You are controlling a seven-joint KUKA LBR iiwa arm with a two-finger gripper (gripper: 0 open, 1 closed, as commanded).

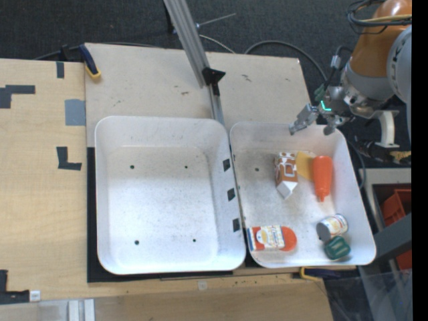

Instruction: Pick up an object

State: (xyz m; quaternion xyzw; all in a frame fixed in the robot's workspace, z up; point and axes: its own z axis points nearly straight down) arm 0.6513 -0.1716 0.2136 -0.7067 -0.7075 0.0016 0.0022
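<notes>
Although the arm (378,45) is cut off at the frame's right edge, its hand (313,120) shows over the right bin's (257,149) far rim, fingers spread apart and grasping nothing. Objects cluster along that bin's right and near sides: a small carton (286,174), a yellow piece (305,164) partly hidden behind it, an orange bottle (322,176), a red-labelled packet (272,238), a can (332,227) and a green item (338,249) too small to identify. Its left part lies bare. On the desk (40,179), the left bin (160,192) offers open floor.
</notes>
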